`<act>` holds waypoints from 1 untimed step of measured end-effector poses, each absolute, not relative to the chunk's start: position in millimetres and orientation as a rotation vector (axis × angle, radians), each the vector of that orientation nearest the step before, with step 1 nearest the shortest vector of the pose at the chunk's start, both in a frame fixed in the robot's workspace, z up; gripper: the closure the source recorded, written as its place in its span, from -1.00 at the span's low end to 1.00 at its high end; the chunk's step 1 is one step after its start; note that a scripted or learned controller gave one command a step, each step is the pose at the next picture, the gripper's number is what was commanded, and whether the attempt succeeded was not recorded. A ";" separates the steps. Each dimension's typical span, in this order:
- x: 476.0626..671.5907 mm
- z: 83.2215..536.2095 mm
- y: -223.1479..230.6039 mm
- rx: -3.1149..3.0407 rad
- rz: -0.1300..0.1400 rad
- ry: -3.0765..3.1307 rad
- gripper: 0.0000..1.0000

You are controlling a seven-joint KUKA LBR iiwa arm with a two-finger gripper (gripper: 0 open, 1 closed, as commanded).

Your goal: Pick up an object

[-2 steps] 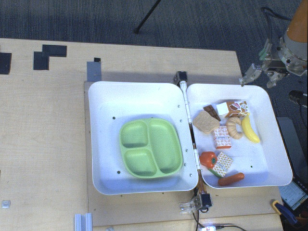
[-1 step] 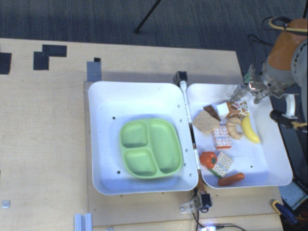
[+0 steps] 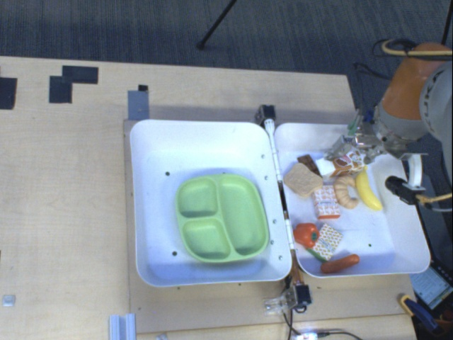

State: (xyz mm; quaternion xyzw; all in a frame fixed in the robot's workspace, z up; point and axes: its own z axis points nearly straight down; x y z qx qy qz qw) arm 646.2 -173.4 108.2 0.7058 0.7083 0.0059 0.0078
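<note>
gripper (image 3: 352, 156) low over right bin (image 3: 403, 253) | above small packet (image 3: 348, 164) | grip state: cannot tell | banana (image 3: 367, 191) just beside

A small orange and white packet (image 3: 349, 163) lies in the right bin (image 3: 403, 253), at its far part, just beside the yellow banana (image 3: 368, 191) and touching the curved bread piece (image 3: 346, 190).

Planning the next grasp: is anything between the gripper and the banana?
Nothing visible blocks it. The gripper hangs over the right bin's far side, and the banana lies just beside and below it, its top uncovered, the croissant alongside.
</note>
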 end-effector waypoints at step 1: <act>649.8 123.2 -174.6 2.194 0.026 2.206 1.00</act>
